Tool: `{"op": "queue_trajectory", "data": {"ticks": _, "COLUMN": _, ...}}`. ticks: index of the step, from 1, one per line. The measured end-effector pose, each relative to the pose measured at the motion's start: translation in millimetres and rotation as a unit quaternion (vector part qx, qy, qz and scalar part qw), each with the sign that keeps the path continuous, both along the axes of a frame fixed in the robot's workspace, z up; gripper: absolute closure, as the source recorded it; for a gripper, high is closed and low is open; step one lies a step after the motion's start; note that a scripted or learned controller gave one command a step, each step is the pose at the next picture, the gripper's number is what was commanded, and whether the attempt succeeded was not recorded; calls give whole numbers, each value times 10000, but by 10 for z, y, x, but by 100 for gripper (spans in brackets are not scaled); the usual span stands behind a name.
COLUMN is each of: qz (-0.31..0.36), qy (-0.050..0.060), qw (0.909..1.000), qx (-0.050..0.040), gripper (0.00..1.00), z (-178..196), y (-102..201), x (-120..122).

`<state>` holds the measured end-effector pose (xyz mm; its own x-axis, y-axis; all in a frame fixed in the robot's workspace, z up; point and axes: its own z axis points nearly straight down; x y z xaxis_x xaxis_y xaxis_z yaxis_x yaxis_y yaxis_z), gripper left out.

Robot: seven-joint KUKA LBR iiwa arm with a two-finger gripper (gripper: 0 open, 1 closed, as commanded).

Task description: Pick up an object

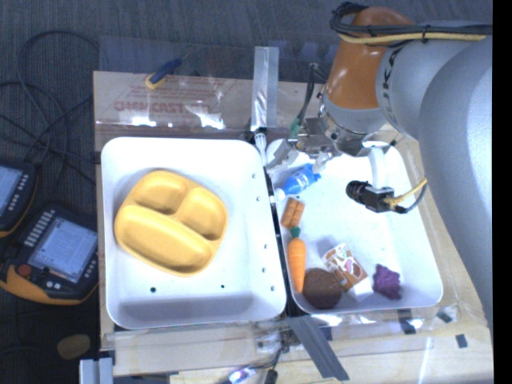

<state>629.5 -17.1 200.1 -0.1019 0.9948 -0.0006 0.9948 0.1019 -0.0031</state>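
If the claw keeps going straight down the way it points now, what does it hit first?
Most likely the blue bottle, which lies just under the claw near the upper left corner of the right bin. Depth is hard to judge from this slanted view, so it could graze the bin wall beside the bottle instead.

Just 1 camera here, fixed above the bench and looking down at a slant, far enough back to fit both white bins, the left bin (240, 154) toward 9 o'clock and the right bin (416, 238) toward 3 o'clock. The grey arm (448, 78) comes in big from about 2 o'clock, and dark floor with a pendant (48, 254) shows at 9 o'clock.
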Motion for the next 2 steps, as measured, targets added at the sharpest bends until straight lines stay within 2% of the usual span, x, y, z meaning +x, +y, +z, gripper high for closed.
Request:
{"op": "queue_trajectory", "data": {"ticks": 1, "qz": 1738, "qy": -9, "qw": 9848, "qx": -10, "gripper": 0, "z": -165, "y": -200, "x": 387}}
{"op": "queue_trajectory", "data": {"ticks": 2, "qz": 3229, "qy": -10, "qw": 9464, "qx": -3, "gripper": 0, "z": -164, "y": -429, "x": 388}}
